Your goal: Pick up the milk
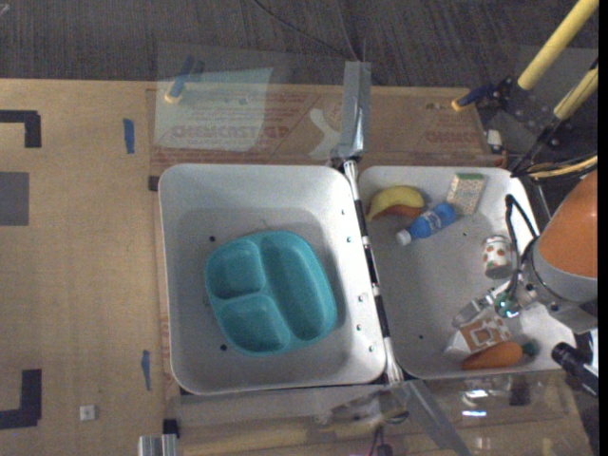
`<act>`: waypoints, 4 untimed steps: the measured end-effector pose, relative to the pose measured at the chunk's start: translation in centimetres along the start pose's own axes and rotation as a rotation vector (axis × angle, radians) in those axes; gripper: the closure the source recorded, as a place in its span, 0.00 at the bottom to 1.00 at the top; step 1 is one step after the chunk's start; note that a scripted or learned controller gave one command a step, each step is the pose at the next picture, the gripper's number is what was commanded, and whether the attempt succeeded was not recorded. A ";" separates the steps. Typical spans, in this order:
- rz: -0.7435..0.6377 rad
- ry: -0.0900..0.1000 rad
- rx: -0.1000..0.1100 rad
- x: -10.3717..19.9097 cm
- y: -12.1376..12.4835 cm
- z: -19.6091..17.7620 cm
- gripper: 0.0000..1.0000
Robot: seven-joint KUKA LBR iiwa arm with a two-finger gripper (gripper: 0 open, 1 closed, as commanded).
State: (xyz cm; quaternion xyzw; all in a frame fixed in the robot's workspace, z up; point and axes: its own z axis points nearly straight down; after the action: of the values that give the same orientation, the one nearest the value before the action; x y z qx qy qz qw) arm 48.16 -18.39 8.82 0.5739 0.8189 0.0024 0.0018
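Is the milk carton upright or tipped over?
Tipped, it seems: the milk carton lies on its side on the floor of the right bin, beside the carrot, printed face up. Small and blurry, so not certain.

left bin [180, 283]: holds a teal divided plate [271, 292], lying flat near the middle.
right bin [427, 302]: banana [396, 199] and blue bottle [427, 223] near the far wall, a small green-patterned box [466, 191] beside them, a carrot [494, 355] at the near edge.
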 end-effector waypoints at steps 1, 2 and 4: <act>0.006 -0.006 -0.005 -0.3 0.0 -1.1 1.00; -0.214 -0.008 0.000 0.2 2.9 -0.1 1.00; -0.210 -0.011 -0.006 0.1 3.0 -1.2 1.00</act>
State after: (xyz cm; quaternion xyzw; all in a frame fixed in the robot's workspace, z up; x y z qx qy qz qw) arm 50.99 -17.28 10.01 0.4849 0.8745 0.0016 0.0084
